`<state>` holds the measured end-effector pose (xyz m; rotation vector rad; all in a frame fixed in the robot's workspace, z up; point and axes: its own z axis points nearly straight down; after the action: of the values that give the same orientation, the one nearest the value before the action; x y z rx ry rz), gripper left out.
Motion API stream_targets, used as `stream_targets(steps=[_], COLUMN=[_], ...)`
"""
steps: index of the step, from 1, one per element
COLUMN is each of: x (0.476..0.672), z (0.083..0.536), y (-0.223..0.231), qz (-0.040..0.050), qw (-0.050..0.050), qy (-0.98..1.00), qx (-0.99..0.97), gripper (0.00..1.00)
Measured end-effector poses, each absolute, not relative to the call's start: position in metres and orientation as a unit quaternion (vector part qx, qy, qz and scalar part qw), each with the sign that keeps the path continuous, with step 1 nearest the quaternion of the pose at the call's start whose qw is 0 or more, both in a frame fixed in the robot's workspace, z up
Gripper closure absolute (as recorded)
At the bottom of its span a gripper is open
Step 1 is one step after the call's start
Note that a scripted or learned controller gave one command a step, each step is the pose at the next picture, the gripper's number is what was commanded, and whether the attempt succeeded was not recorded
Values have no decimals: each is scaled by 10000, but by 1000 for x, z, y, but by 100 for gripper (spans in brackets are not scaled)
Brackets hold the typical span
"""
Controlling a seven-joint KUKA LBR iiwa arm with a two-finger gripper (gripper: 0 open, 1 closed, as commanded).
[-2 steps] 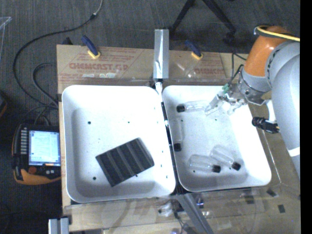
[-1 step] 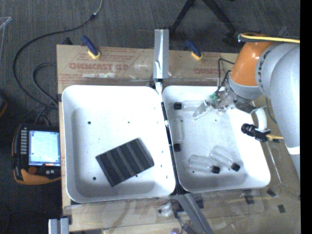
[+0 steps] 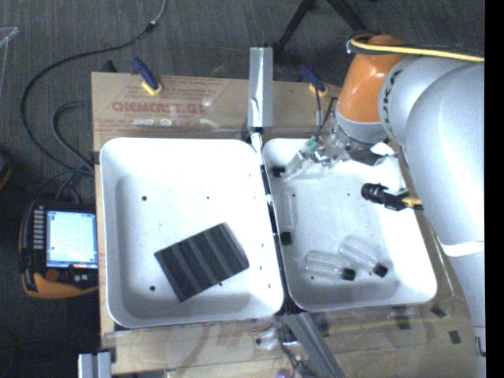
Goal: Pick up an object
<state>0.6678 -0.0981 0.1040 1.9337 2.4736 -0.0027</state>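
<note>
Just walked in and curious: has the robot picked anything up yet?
Nothing looks picked up yet: the black ribbed block lies flat in the left bin, and two clear black-capped bottles rest in the right bin. In hand: the gripper hangs over the right bin's far end; whether it grips anything I can't tell. Left: grasping and lifting an object.

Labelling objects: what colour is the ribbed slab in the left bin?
The slab is black; camera view.

- A left bin [image 3: 181,179] and a right bin [image 3: 331,215] are being borne side by side by the bench [image 3: 169,109].
- Its far edge is being gripped by a clamp [image 3: 146,75].
</note>
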Motion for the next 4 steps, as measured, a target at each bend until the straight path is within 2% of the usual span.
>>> stream_targets(steps=[1, 2, 3, 4], x=[599, 651, 651, 651], z=[91, 90, 101, 101], y=[-133, -101, -105, -104], qz=[18, 24, 2, 3], qw=[56, 63, 86, 86], qy=[8343, 8364, 8361, 8361], qx=[5513, 5481, 5486, 5485], gripper=[0, 0, 100, 0])
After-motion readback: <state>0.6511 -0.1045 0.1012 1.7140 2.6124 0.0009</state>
